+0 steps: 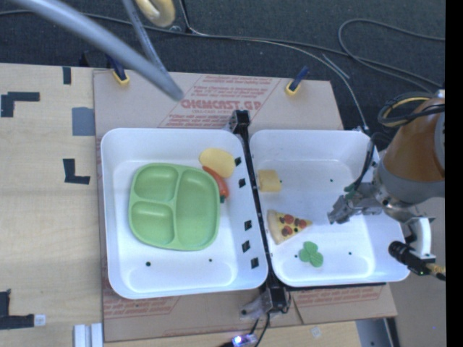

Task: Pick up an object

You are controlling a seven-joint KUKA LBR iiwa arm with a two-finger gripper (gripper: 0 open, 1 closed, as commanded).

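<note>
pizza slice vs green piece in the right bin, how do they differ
The pizza slice is a tan wedge with red and dark toppings; the green piece is plain green and lobed. The pizza slice is larger and lies by the divider; the green piece lies nearer the front wall. Both lie flat in the right bin.

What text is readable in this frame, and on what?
"CHEMCAST GP": large red print on the brown cardboard sheet under the two white bins, just behind the left bin.
Smaller red lines above and below it on the same sheet: too blurred to read.
Black angular marks on the wooden benchtop at left: shapes, not letters.
Nothing legible on the bins, the green plate or the arm.
</note>
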